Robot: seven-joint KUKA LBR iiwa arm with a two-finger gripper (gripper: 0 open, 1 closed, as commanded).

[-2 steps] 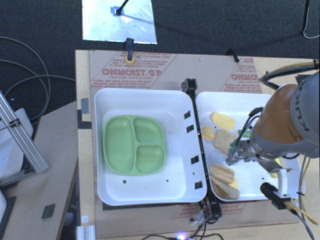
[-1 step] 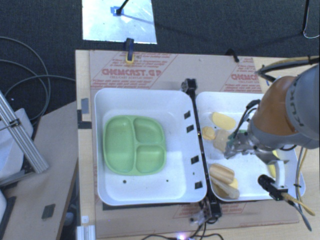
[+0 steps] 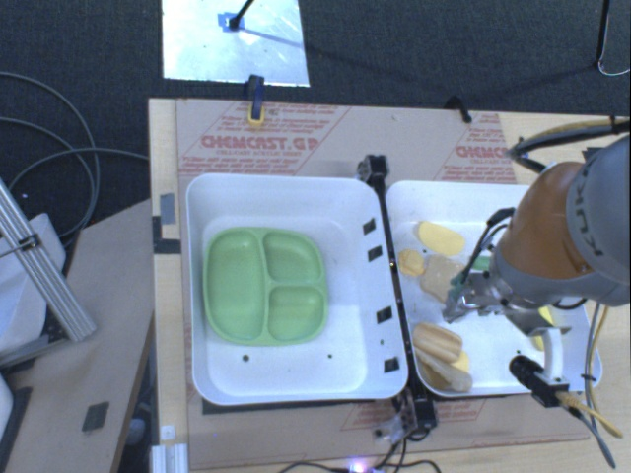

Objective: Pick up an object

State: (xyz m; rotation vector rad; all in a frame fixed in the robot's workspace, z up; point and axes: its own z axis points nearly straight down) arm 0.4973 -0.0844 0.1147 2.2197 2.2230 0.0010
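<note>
Roughly, the gripper point(image 3: 461, 302) hung low in the right bin point(image 3: 503, 193), w/ the arm point(image 3: 552, 235) coming in from the right and covering much of that bin's far side. Can't tell how the gripper was set; too small and dark to read, and nothing was visibly held. The nearest likely pick was the tan bread roll point(image 3: 438, 341), lying just below and slightly left of the gripper, its long axis running approx left-to-right w/ a slight tilt. A pale piece point(image 3: 439, 280) sat just left of the gripper, close to touching it, so either could be the target; I'd judge the roll the easier one, since it lay apart enough to close on across its short side. Other contents of the right bin: a yellow oval piece point(image 3: 440, 236) toward the top, a small yellow bit point(image 3: 411, 262) by the divider, and a yellow scrap point(image 3: 459, 364) against the roll. The left bin point(image 3: 286, 190) held a green divided plate point(image 3: 264, 286), nothing in its compartments, well apart from the gripper.
</note>
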